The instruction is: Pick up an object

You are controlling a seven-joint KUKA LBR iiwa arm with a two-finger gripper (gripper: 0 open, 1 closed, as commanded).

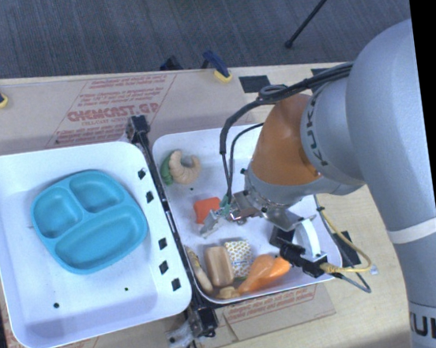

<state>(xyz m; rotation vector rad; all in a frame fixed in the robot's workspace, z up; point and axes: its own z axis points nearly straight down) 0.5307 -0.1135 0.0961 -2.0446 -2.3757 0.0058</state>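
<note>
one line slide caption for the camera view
KUKA arm's gripper low in the right bin beside an orange block; blue plate in the left bin.

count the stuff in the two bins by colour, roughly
Blue: 1, the divided plate in the left bin
Orange or red: 2, block, carrot-like piece
Tan or beige: 3, in the right bin
Total: 6, though the arm hides part of that bin

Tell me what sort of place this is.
Probably a robotics lab bench for grasping trials: two white bins clamped on a cardboard-covered bench, toy food in the right one, a blue divided plate in the left, an industrial arm reaching in.
</note>
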